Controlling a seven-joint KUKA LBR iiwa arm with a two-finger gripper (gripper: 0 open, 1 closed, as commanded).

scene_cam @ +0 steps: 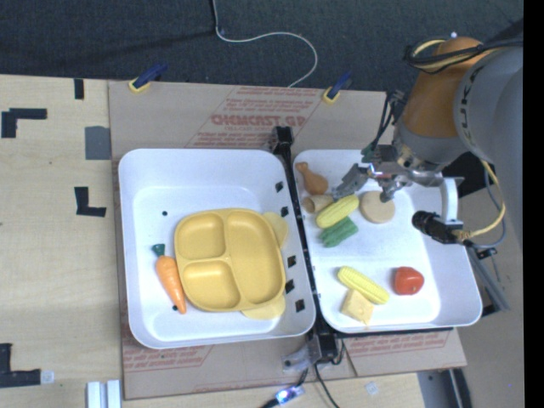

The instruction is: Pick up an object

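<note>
My gripper (371,184) hangs over the back of the right bin (450,313), its fingers spread apart with nothing between them. Just below it lie a yellow corn-like piece (337,210) on a green pod (337,232), and a beige round piece (377,207) sits right under the right finger. A chicken drumstick (311,178) lies to the left, by the bin's back left corner. Farther forward lie a yellow corn cob (363,284), a cheese wedge (357,307) and a red tomato (408,280).
The left bin (140,177) holds a yellow divided plate (229,257) and an orange carrot (170,282) at its left. The wall between the bins (297,228) runs close to the drumstick. A white cable (272,36) lies on the dark cloth behind.
</note>
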